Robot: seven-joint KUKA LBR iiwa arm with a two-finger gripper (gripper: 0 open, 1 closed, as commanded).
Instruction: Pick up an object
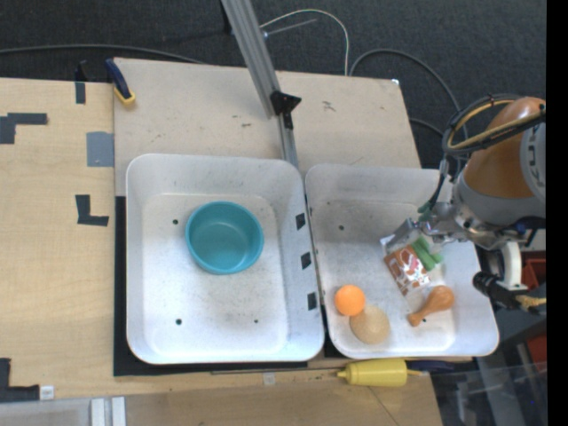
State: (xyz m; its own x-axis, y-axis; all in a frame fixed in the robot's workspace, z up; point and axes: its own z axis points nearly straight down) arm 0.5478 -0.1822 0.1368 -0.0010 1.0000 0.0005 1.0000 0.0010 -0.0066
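Observation:
The right bin [355, 198] holds an orange ball [350, 300], a tan rounded lump [371, 325], a brown drumstick-shaped toy [432, 304] and a snack packet with red print and a silver top [408, 263]. My gripper [432, 229] hangs at the right bin's right side, just above and to the right of the packet's silver end. Its tips sit low over the packet, and a green bit shows beside them. The left bin [151, 238] holds a teal bowl [224, 237].
A yellow bottle [377, 373] lies on the bench just outside the right bin's front edge. A grey pole [253, 43] slants down to the gap between the bins. The arm's orange band [506, 149] looms over the right bin's right rim.

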